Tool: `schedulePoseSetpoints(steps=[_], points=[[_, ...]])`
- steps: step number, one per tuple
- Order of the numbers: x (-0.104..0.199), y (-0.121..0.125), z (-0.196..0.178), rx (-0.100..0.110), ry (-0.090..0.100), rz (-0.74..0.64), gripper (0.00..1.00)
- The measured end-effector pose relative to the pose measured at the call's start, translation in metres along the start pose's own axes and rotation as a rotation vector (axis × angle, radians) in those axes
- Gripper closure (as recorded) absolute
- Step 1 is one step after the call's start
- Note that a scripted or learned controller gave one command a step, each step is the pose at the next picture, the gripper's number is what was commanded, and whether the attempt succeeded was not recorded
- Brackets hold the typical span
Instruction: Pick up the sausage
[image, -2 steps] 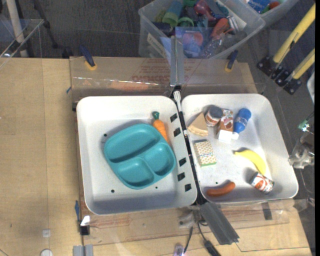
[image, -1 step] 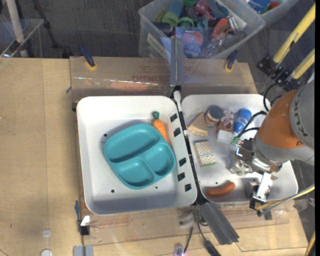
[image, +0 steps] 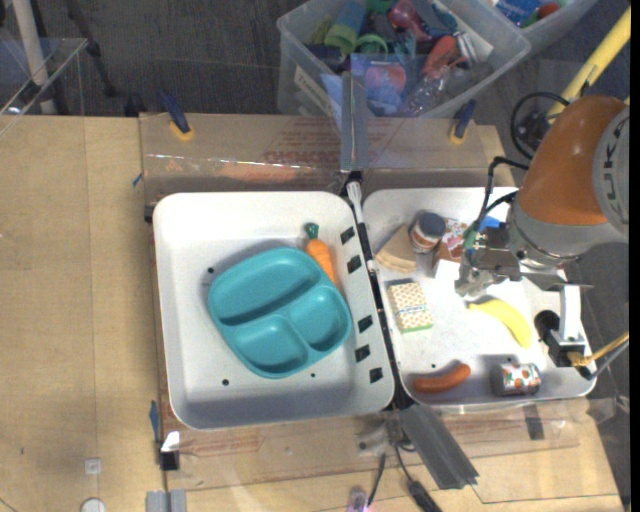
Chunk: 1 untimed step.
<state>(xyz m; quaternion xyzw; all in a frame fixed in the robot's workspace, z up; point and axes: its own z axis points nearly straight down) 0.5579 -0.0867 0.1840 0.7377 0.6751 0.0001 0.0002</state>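
The sausage (image: 441, 377) is a reddish-brown link lying along the front wall of the right bin (image: 440, 203), near its left corner. My gripper (image: 478, 283) hangs over the middle of that bin, above the sausage's far right side and just beside the top end of a yellow banana (image: 506, 319). The grey arm with its orange band (image: 575, 175) comes in from the right. Nothing is visibly held.
The right bin also holds a small can (image: 520, 377) at the front, a checkered packet (image: 410, 305), a brown-lidded jar (image: 429, 232) and a bread slice (image: 396, 251). The left bin (image: 185, 330) holds a teal divided plate (image: 277, 311) and a carrot (image: 321, 256).
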Motion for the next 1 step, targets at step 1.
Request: schedulePoseSetpoints(steps=[1], points=[[-0.0003, -0.0001, 0.0, 0.0, 0.0, 0.0, 0.0]])
